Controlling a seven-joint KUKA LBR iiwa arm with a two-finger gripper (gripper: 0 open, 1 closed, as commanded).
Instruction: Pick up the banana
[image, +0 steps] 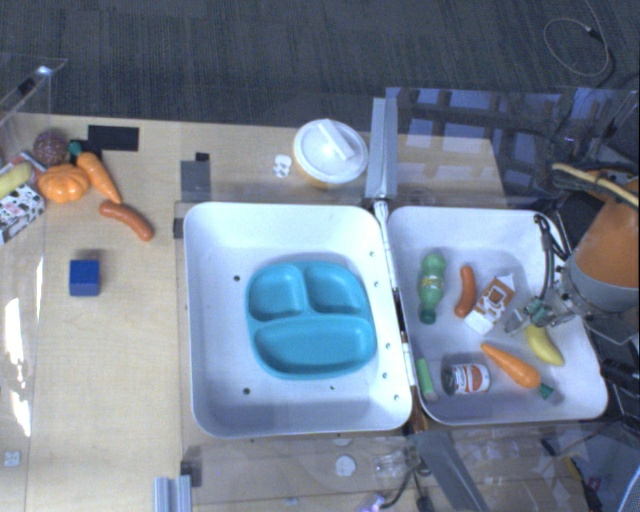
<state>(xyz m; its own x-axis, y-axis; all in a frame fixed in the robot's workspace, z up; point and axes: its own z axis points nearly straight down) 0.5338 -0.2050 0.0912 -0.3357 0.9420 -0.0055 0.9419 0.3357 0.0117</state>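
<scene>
The banana (544, 344) lies in the right-hand bin (500, 225), close to that bin's right wall and just to the right of the carrot (512, 365), which slants along the bin floor beside the can (466, 378). Its long axis runs from upper left to lower right, roughly parallel to the carrot. The hand (537, 315) sits directly at the banana's upper end, touching or nearly touching it, with the small carton (494, 302) just to its left. Whether it is spread or closed cannot be told at this size, and nothing shows the banana gripped. Judging from this, the grasp would have to come down slightly toward the carrot's tip side, across the banana's narrow width.
</scene>
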